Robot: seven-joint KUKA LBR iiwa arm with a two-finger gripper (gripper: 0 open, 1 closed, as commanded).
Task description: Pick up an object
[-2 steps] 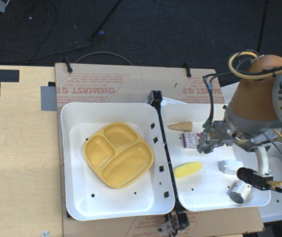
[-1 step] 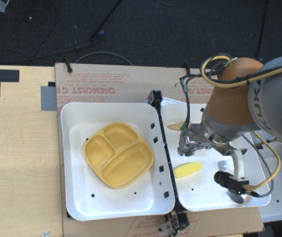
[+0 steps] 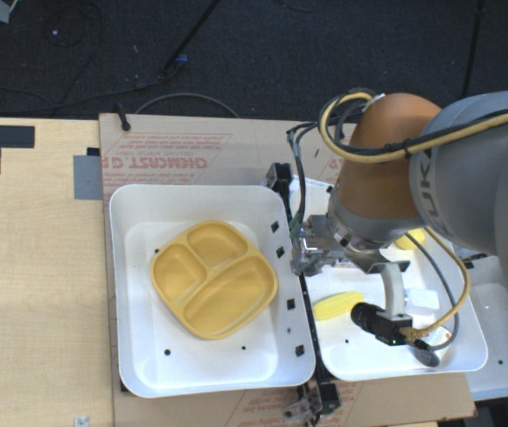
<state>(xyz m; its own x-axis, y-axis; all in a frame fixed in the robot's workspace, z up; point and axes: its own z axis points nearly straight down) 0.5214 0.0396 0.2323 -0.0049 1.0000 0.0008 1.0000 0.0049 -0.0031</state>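
Down near the front of the right bin, toward its left wall: small yellow piece, lying flat on the white floor. Sits just in front of the gripper and a touch to the right of it, close but not visibly touching. Looks like a stubby, slightly curved blob, plain lemon yellow, smooth, no markings to make out, right end tucked behind robot hardware. Can't tell whether the pincer is open or shut, buried under the wrist as it is, and can't see anything held in it. Hangs low by the wall between the two bins, with the grey arm and its orange band bulking above. Over in the left bin: big yellow divided plate, three compartments, lying flat, well apart from the piece. Further back, cardboard sheet with red print under both bins.
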